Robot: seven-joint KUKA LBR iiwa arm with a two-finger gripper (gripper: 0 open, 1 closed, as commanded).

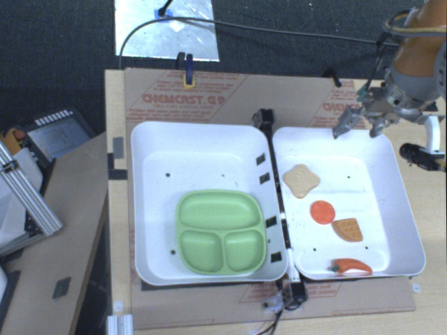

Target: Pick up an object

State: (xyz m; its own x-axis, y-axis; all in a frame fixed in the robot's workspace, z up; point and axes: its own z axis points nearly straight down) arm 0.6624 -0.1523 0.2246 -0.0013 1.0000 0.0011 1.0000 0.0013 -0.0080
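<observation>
My gripper hangs over the far edge of the right bin, its two fingers spread apart with nothing between them. In that bin lie a tan bread slice, a red round slice, an orange wedge and a red-orange carrot-like piece near the front wall. All of them sit well in front of and below the gripper.
The left bin holds a green divided plate. A black clip strip runs between the bins. Cables cross the cardboard behind the bins, and a grey rail sits at the far left.
</observation>
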